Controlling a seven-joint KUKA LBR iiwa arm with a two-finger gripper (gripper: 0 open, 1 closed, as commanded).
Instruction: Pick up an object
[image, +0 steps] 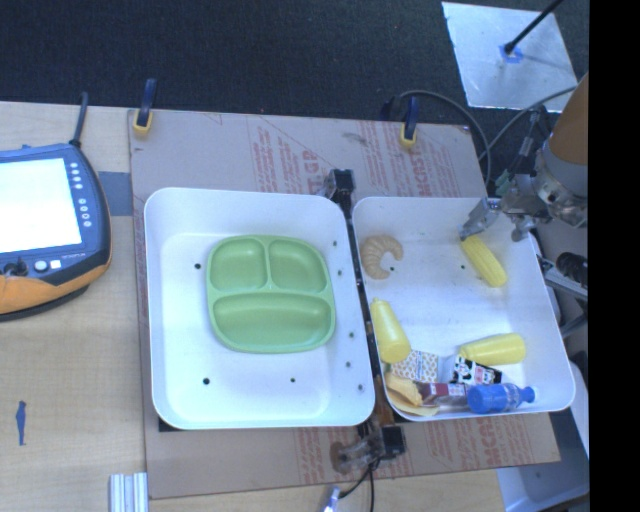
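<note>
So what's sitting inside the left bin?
One green divided plate lies flat in the left bin, with nothing seen in its three compartments. The bin floor under the plate is covered, so anything beneath it can't be seen.

yellow corn cob (484, 260) | lying tilted (diagonal) | right bin's far corner, near rim
</note>
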